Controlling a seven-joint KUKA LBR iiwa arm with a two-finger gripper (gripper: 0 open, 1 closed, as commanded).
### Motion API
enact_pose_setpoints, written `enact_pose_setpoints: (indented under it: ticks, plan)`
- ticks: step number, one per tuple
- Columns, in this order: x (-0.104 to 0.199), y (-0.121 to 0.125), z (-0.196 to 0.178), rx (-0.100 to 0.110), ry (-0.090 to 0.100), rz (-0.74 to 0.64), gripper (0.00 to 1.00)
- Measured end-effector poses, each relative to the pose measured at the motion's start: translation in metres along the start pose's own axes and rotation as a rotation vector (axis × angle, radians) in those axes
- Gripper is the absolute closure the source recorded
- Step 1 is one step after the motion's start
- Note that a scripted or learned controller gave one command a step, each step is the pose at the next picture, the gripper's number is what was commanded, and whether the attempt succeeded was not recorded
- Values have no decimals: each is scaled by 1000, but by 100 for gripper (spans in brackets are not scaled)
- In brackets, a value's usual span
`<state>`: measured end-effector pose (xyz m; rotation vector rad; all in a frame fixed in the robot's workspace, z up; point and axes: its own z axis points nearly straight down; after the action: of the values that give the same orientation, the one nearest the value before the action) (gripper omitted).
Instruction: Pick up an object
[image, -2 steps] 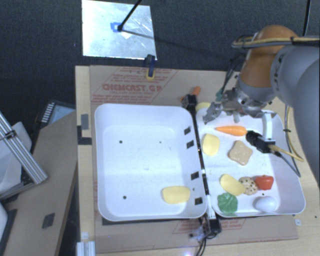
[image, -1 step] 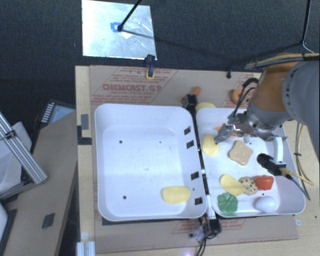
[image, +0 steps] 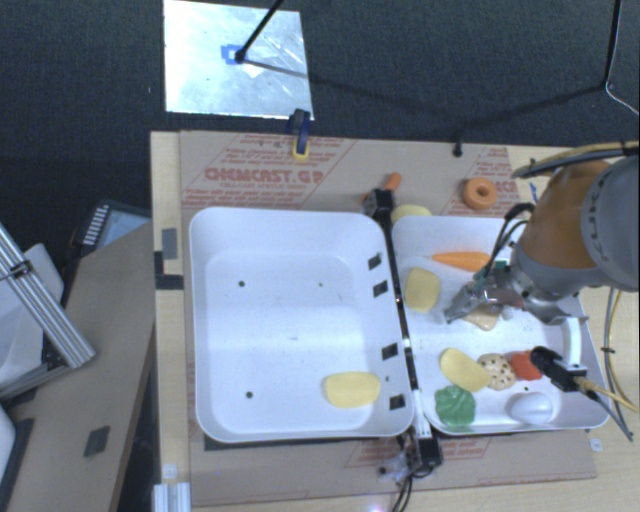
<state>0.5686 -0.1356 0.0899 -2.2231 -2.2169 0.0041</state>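
The gripper (image: 472, 303) is down in the right bin (image: 420, 228), and I cannot tell how its jaws stand. A tan piece (image: 485, 320) lies just beside and below them, a carrot (image: 461, 260) above, a yellow chip (image: 421, 288) to their left. 1 yellow piece (image: 351, 389) sits far left in the left bin (image: 290, 310).

Two shallow white plastic bins: the left bin (image: 290, 300) and the right bin (image: 575, 335) have smooth, slightly glossy walls. Brown cardboard-like sheet (image: 420, 165) under the bins: matt, printed with red lettering. Dark floor covering (image: 80, 90): rough, carpet-like. Silvery foil-like square sheet (image: 205, 55): reflective, creased. Yellow oval piece (image: 351, 389) in the left bin: smooth, plastic-looking. Arm's orange band (image: 560, 225): glossy.
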Motion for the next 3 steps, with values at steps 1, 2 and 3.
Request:
enact_pose_setpoints:
  ticks: [1, 2, 3]
  plan:
    - [30, 75, 5, -4, 1, -10, 0]
    - [28, 74, -7, -9, -1, -8, 100]
    - [-10, 51, -136, -18, -5, -1, 100]
